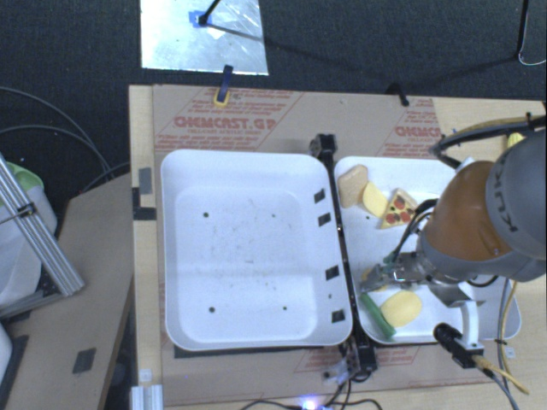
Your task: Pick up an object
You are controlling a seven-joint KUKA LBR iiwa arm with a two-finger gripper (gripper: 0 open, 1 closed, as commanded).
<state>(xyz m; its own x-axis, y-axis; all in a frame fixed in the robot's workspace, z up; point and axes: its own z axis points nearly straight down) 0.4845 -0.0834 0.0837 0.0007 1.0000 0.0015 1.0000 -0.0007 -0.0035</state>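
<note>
The right bin (393, 174) holds a tan bread-like piece (352, 185), a yellow wedge (374, 199) and a pizza slice toy (397, 209) near its far end. A yellow lemon-like object (400, 307) and a green stick (375, 313) lie at its near end. My gripper (385, 274) reaches down into this bin just above the yellow object, under the orange-banded arm (466, 220). Nothing shows between the fingers.
The left bin (184, 173) is white with dark clips (325, 219) along the shared divider. Cardboard (282, 118) lies under both bins. A metal plate (203, 22) sits beyond the bench, and cables run at the near right edge.
</note>
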